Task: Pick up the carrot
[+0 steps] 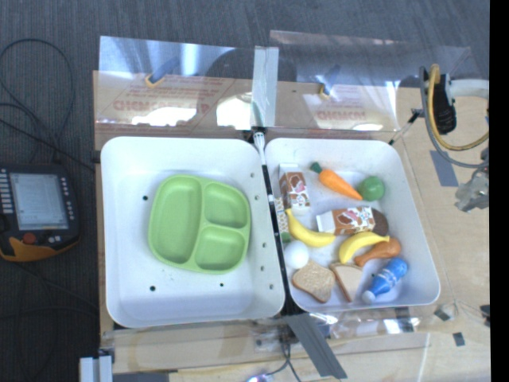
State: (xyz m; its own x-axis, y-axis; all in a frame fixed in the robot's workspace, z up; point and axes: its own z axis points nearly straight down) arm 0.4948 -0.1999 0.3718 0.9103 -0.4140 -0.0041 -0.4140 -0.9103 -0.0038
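Lying untouched near the right bin's [413, 213] far wall, the carrot [339, 184] awaits approach; next, descend between milk carton [293, 189] and green ball [371, 188].

Both white bins [119, 237] appear as smooth moulded plastic with a soft sheen, and the green divided plate [199, 223] in the left bin has a similar smooth, slightly satin plastic finish. In the right bin, the carrot [339, 184], the bananas [308, 232] and the green ball [371, 188] look like glossy toy plastic, whereas the bread slices [314, 281] look matt and faintly textured. The bench [453, 237] shows a matt, pale wood-like surface, clear glossy panels [171, 58] behind the bins catch bright reflections, and the floor [56, 6] looks like dark, ribbed carpet.
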